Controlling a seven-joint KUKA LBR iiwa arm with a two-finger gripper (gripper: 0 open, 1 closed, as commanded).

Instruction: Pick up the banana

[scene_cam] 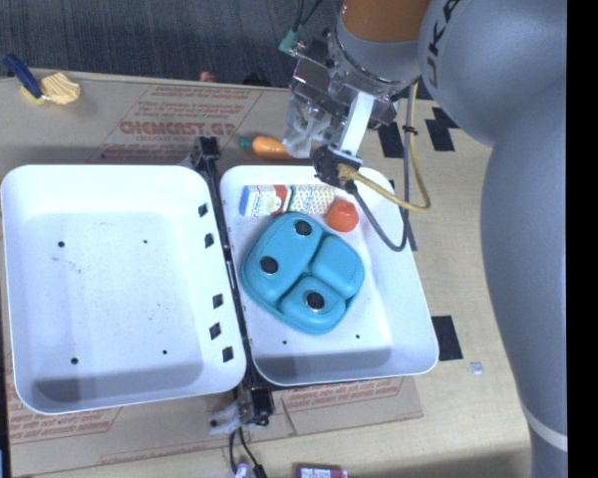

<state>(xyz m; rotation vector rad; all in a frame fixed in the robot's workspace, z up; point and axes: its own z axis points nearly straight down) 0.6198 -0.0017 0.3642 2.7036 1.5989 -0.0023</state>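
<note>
Can't resolve blurred gripper (302,135). Can't see right end of orange piece (268,147) behind it. Can't identify packets (262,200) partly hidden by blue container (304,272). Can't name small box (324,473) cut by bottom edge.

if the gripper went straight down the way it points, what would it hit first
The gripper would probably meet the back rim of the right bin, close to the small orange thing just outside it. Depth is unclear at this slant; it might land just inside on the packets there instead.

right bin (415,319): three-holed plastic tray (304,272) mid-bin | ball (343,216) + packet (262,200) tucked right behind it | carrot (269,147) outside, on the cardboard (159,118) behind that bin
</note>
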